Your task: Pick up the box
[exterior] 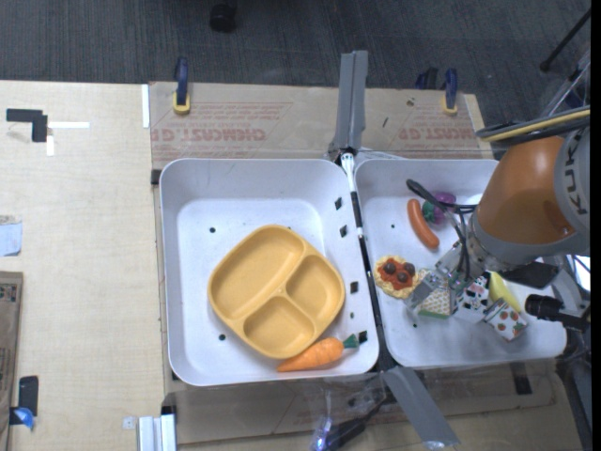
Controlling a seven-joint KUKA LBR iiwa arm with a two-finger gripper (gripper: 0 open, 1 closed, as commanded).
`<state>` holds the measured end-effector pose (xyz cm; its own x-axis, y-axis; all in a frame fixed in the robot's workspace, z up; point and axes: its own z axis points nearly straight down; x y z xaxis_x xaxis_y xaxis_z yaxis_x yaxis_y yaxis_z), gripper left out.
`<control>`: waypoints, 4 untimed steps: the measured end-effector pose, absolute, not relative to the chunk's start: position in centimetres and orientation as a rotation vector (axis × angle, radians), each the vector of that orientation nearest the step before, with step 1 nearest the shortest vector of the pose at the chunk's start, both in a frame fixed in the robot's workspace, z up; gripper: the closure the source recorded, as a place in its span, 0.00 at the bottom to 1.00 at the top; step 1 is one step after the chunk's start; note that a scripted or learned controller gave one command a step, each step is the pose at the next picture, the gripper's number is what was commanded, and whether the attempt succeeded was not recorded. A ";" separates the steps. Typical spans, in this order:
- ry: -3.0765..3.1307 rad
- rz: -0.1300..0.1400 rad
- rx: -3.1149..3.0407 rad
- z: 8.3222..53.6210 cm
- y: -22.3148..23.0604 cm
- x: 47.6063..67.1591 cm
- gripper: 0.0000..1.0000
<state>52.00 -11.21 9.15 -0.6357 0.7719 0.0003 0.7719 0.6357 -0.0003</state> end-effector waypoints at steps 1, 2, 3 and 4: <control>-2.838 -0.001 -1.349 10.0 -11.3 52.0 1.00; -2.838 -0.001 -1.348 10.0 -11.3 52.0 0.00; -2.831 0.000 -1.361 9.2 -12.4 47.7 0.00; -2.831 0.000 -1.361 9.2 -12.4 47.7 0.00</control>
